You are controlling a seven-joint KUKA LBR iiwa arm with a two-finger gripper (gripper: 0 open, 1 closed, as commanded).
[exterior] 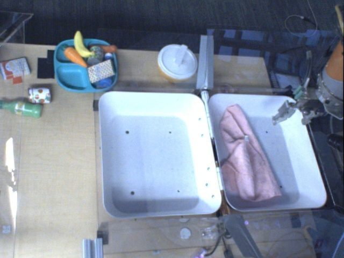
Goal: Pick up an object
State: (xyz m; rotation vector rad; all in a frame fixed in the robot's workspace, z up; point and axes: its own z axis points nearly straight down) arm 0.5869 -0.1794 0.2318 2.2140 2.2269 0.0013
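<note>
My gripper (pixel 283 113) hangs over the upper right corner of the right bin (pixel 301 160), fingers apparently spread a little and pinching nothing, though at this size I cannot be sure of the gap. The one thing here to lift is the pink cloth (pixel 246 156), lying crumpled along the left half of that bin, from near the top wall down toward the bottom, well apart from my fingers. I judge it light, soft and limp: it will sag and drape, not slip or break. The raised fold near its middle looks the best place to pinch, since flat edges give the fingers little to bite. Nothing lies between me and the cloth; the bin's shallow wall and the divider (pixel 204 63) beside it are the only things to clear. The left bin (pixel 156 155) sits alongside. Farther off on the bench stand a lidded cup (pixel 177 62), a blue tray (pixel 86 65) of toy food, a small can (pixel 39 94) and a green bottle (pixel 22 108).
</note>
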